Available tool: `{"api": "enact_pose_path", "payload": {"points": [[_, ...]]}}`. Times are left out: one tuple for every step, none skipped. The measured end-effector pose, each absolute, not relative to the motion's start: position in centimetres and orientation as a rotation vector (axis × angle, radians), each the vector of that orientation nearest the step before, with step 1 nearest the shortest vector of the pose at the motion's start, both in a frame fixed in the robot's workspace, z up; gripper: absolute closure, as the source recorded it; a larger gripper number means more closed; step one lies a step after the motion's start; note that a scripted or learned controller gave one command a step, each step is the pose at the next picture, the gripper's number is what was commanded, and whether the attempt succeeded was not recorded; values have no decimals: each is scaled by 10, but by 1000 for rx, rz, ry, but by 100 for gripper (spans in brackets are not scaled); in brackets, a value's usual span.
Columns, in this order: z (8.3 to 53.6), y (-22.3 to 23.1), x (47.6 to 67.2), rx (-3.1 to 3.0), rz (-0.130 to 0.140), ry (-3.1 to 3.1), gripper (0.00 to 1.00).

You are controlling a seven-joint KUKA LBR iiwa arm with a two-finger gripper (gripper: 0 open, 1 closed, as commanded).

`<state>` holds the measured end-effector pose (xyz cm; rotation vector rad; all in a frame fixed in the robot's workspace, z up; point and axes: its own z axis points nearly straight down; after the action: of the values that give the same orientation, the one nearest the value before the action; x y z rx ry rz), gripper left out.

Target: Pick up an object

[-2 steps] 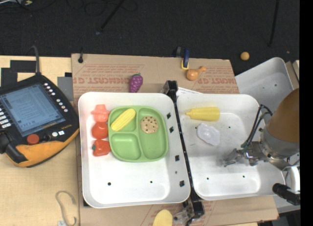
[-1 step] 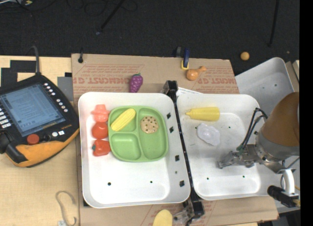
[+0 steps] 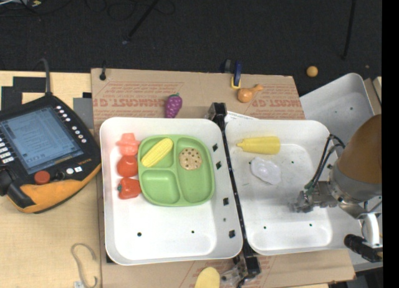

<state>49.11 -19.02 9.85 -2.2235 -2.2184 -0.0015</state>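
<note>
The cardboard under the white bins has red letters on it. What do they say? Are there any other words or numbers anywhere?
Red print on the cardboard sheet, left part: upside down and blurred, too unclear to read for sure.
Red print on the cardboard's right part, near the orange pear-shaped toy: also upside down, too blurred to read.
Screen of the control pad: lines of text, too small to read.
No readable numbers or signs elsewhere.

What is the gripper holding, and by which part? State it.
Nothing visible. The gripper is low over the floor of the right bin, apart from the corn cob and the clear plastic piece.
</note>
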Motion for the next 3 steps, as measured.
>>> {"api": "enact_pose_path", "payload": {"points": [[140, -191, 492, -2223, -1, -2221, 100], [190, -185, 485, -2222, -2, -2222, 100], [230, -186, 486, -2223, -2, -2223, 100]]}}
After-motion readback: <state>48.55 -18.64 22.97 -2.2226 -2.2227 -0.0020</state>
